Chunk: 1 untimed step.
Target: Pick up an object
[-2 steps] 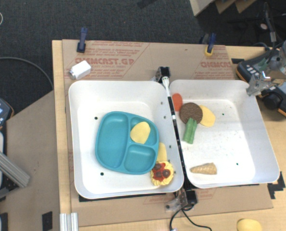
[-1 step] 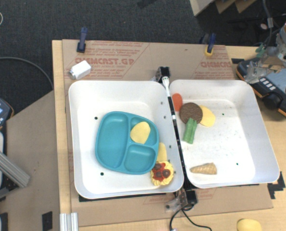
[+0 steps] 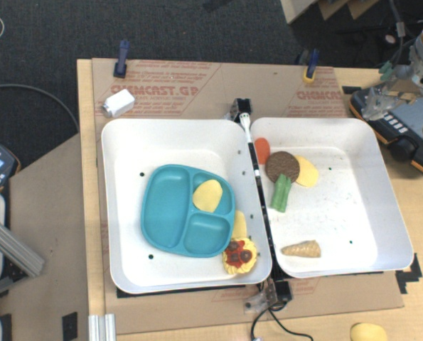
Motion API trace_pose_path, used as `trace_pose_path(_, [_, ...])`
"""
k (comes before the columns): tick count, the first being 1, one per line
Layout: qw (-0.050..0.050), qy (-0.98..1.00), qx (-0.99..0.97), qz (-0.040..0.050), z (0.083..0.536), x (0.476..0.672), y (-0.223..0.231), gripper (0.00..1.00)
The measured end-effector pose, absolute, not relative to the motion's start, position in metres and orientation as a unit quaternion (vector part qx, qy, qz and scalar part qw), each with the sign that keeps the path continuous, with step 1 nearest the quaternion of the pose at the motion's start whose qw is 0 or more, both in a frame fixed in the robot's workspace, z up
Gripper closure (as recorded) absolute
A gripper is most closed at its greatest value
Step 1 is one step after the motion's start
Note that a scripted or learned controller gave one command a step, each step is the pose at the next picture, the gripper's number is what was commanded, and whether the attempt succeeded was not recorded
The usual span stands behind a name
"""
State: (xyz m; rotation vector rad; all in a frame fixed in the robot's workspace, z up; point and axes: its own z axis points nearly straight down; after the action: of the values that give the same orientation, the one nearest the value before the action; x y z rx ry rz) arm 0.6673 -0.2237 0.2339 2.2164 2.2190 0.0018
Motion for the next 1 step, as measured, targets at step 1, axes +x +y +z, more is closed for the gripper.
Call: trace_pose_path(1, [0.001,0.707,0.707,0.0,0.2319,0.6669,-0.2235,1.0])
